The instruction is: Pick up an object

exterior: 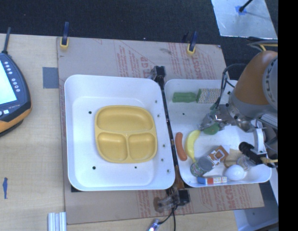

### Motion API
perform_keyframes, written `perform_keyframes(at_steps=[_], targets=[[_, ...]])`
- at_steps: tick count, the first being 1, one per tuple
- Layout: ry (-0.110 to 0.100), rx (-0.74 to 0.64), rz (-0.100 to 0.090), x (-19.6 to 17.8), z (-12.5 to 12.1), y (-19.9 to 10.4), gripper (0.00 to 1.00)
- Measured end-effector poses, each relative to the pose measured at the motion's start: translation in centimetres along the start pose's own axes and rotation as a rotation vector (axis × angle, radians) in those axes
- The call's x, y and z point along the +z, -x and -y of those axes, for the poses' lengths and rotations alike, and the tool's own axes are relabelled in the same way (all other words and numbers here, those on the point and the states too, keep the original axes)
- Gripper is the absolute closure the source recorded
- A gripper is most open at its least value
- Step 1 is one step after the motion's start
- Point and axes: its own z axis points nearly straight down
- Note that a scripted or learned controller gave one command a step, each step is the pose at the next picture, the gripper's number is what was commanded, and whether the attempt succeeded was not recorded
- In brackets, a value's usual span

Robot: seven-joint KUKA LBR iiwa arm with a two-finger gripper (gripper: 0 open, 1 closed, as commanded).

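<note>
The gripper point(211, 121) hangs low over the middle of the right bin point(185, 115), at the end of the grey arm with its orange band point(254, 73). Whether the gripper is open or closed cannot be told from this slant. Right under its tip lies a small green object point(212, 128), a rounded, mid-green lump with its upper side partly covered by the gripper's metal. It appears to touch the gripper, but the view does not show whether it is gripped. It rests on the bin floor just up and right of the banana's top end.

The yellow banana point(192, 144) lies beside a red sausage point(180, 146), both running lengthwise near the bin's left wall. Toward the near edge are a grey can point(202, 167) on its side, a small brown and white box point(218, 155), a white egg-shaped thing point(235, 172) and a white tube point(212, 180) with red and blue ends. At the far edge, a green rectangular block point(184, 97) lies next to a speckled pad point(205, 96).

The left bin point(81, 129) holds 1 yellow plate point(125, 132) with 3 compartments, 1 wide and 2 smaller.
</note>
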Motion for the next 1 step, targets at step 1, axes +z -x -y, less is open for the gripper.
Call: perform_keyframes(at_steps=[1], targets=[[-0.001, 0.004, -0.003, -9.99, 0.66, -8.12, 1.00]])
